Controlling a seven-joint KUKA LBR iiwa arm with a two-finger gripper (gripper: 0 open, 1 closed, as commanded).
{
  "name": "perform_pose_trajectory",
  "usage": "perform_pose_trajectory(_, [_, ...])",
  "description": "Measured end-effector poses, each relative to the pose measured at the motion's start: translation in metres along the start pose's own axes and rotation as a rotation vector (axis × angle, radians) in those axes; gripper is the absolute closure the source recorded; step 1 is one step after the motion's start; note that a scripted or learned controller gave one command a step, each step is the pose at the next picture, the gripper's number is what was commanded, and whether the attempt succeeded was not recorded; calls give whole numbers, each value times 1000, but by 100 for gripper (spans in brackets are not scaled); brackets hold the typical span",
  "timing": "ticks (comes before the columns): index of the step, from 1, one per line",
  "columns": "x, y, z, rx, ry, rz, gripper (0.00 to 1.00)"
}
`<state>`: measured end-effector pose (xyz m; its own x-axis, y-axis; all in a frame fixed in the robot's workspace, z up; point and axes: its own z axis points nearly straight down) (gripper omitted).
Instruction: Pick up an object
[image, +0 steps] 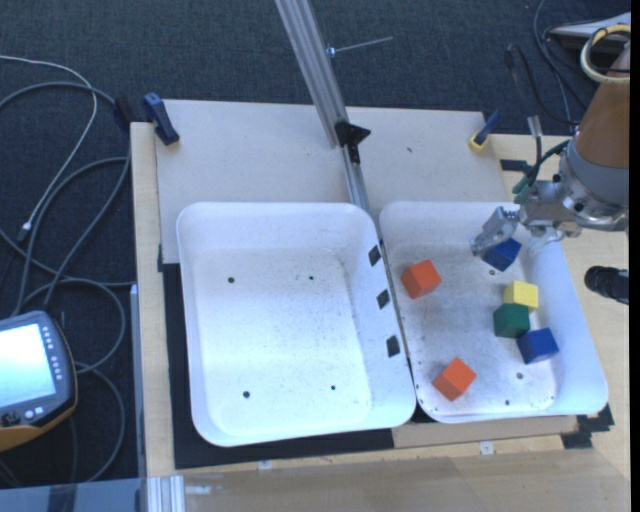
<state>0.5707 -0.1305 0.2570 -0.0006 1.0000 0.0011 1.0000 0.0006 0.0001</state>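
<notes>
Claw sits over the upper part of the right bin, reaching in from the right on the grey arm. A blue cube is pinched between its fingers, tilted, and appears lifted just off the bin floor, though the slant of the view leaves that uncertain.

Just below it, near the bin's right wall: yellow cube, green cube touching it underneath, then a second blue cube just beside the green one, lower right. Orange cube lies apart toward the bin's left side; another orange cube lies near the front edge.

Left bin stands side by side with the right one, rims touching. Both rest on the bench. A slanted metal rail runs from the top edge down to the gap between the bins.
</notes>
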Motion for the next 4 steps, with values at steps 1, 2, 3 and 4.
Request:
perform_pose_trajectory(1, [41, 34, 157, 9, 2, -2, 0])
perform_pose_trajectory(2, [49, 41, 52, -11, -2, -2, 0])
perform_pose_trajectory(3, [38, 65, 134, 8, 0, 0, 0])
perform_pose_trajectory(4, [46, 30, 159, 8, 1, 1, 0])
